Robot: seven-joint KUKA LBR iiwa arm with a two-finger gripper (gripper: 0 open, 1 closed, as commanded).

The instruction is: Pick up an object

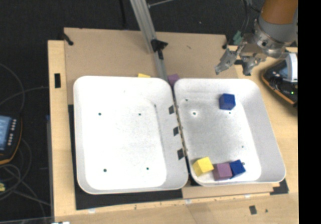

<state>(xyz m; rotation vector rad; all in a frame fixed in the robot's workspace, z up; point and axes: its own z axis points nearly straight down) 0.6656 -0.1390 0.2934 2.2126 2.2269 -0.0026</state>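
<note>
The right bin (261, 118) holds a blue cube (227, 100) near its far side. Along its near rim sit a yellow cube (202, 166), a purple cube (222, 171) and a second blue cube (237, 168), close together. My gripper (236, 63) hangs above the bench just beyond the right bin's far rim, up and to the right of the lone blue cube. Its fingers (224, 62) are spread apart and nothing sits between them.
The left bin (80, 133) lies beside the right one. A slanted metal pole (143, 17) rises behind the bins. A small yellow piece (144, 75) and a purple piece (173, 78) lie behind the bins' far rims. A dark device (281, 80) sits at the right.
</note>
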